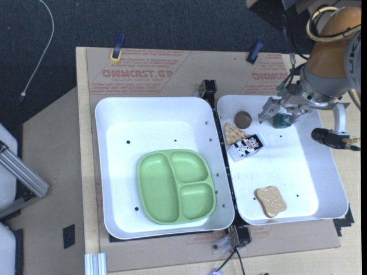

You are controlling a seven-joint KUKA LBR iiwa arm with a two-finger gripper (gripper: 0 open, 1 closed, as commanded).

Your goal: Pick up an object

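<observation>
Right bin (321, 171) holds my hand (279, 114) over a teal thing (282, 120); grip unclear, I see nothing lifted yet

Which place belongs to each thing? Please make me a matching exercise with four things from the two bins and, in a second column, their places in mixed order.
Things:
1. green divided plate
2. toast slice
3. brown round piece
4. playing card

Places:
A. near corner area of the right bin
B. far left part of the right bin, beside the divider
C. in the left bin
D. right bin, just nearer than the cracker

Pairs: 1-C, 2-A, 3-B, 4-D
</observation>
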